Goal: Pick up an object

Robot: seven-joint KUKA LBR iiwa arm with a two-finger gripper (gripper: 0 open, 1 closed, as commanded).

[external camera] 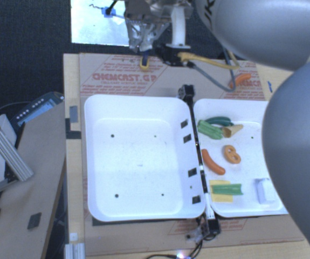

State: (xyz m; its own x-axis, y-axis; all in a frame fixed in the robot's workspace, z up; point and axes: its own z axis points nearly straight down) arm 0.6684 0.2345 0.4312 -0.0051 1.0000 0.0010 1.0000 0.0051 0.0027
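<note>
The likeliest pick is the small orange sausage-shaped toy (213, 162), lying aslant near the left wall of the right-hand shallow white bin (240, 211). It looks like light moulded plastic, stiff and smooth, apt to roll or slip, so a hold across its narrow middle seems safest. Just beside it lie a brown pretzel-shaped piece (232, 154), a green pepper-like pod (212, 127), a tan cone (233, 128), a flat yellow and green block (225, 190) and a pale white block (263, 190). The left-hand shallow white bin (95, 144) adjoins. The two-finger gripper (144, 46) hangs well apart beyond the bins over the cardboard sheet (117, 77), nothing between its fingers; how they stand I cannot tell.
</note>
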